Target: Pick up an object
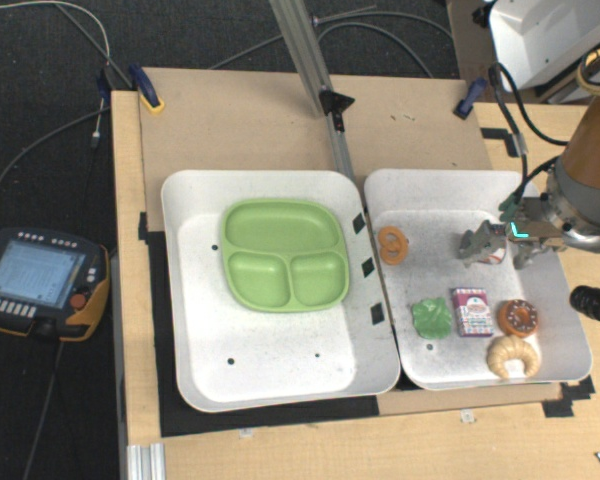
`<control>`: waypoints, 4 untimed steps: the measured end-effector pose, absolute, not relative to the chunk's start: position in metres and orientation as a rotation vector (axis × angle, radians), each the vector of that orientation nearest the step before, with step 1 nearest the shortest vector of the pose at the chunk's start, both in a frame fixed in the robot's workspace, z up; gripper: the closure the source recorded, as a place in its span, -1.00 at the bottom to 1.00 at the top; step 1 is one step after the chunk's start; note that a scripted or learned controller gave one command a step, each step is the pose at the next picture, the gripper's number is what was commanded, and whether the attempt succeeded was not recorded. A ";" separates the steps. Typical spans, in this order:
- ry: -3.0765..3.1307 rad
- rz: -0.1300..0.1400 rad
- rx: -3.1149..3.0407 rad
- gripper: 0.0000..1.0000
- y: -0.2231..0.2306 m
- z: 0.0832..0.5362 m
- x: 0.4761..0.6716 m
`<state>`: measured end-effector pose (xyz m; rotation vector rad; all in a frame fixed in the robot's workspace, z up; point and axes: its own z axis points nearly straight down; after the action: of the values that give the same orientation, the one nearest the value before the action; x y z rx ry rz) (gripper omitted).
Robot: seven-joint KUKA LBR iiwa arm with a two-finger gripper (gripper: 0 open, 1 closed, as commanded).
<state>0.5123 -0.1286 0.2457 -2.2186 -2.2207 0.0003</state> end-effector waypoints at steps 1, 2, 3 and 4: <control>-2.221 0.000 -2.219 -1.00 -0.129 0.246 0.512; -2.215 0.006 -2.217 -1.00 -0.126 0.185 0.506; -2.215 0.005 -2.217 -1.00 -0.126 0.123 0.498; -2.227 -0.006 -2.231 -1.00 -0.129 0.090 0.502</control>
<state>0.5018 -0.1286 0.0899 -2.2309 -2.2274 -0.0064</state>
